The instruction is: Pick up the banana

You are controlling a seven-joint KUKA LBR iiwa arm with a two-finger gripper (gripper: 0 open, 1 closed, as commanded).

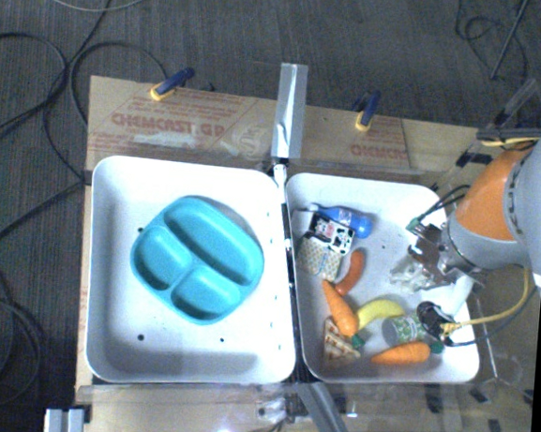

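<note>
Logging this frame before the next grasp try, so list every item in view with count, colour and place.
Bins: 2, white, side by side on the bench; left bin, right bin.
Divided tray: 1, blue, in the left bin.
Banana: 1, yellow, lower middle of the right bin.
Carrots: 2, orange, right bin; one left of the banana, one near the front edge.
Orange oblong item: 1, above the left carrot; identity unclear.
Blue-capped packaged items: small cluster, upper left of the right bin.
Clamps: 2, blue and yellow, back edge of the bench; and.
Cables: several, dark and white, on the floor.
Arm: 1, grey with orange band, over the right bin's right side.
Gripper: 1, right of the banana.
</note>
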